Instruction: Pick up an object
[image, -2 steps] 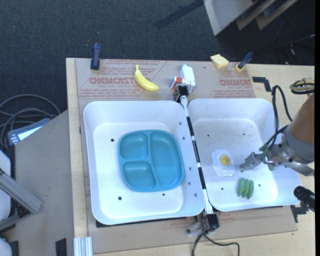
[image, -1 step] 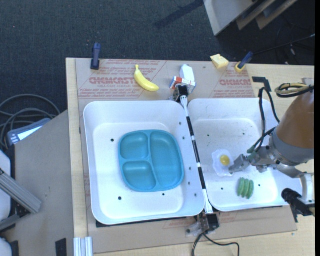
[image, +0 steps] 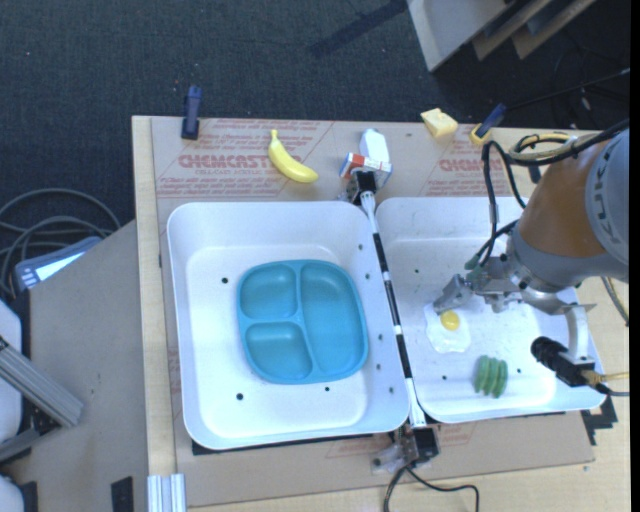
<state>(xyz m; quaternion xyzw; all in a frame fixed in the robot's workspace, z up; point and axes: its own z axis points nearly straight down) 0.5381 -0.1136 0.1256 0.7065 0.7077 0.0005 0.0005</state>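
In the right bin (image: 430, 225) lie a toy fried egg (image: 449, 331), white with a yellow yolk, and a green pea pod (image: 491, 375) near the front wall. My gripper (image: 463, 295) hangs low over the right bin, just behind and above the egg, reaching in from the right. I see nothing held in it. A blue divided plate (image: 301, 320) lies in the middle of the left bin (image: 200, 250).
On the bench behind the bins lie a yellow banana (image: 289, 160), a small white and orange item (image: 369, 158), a yellow cheese wedge (image: 439, 123) and a blue clip (image: 191, 110). The divider between the bins runs just left of the egg.
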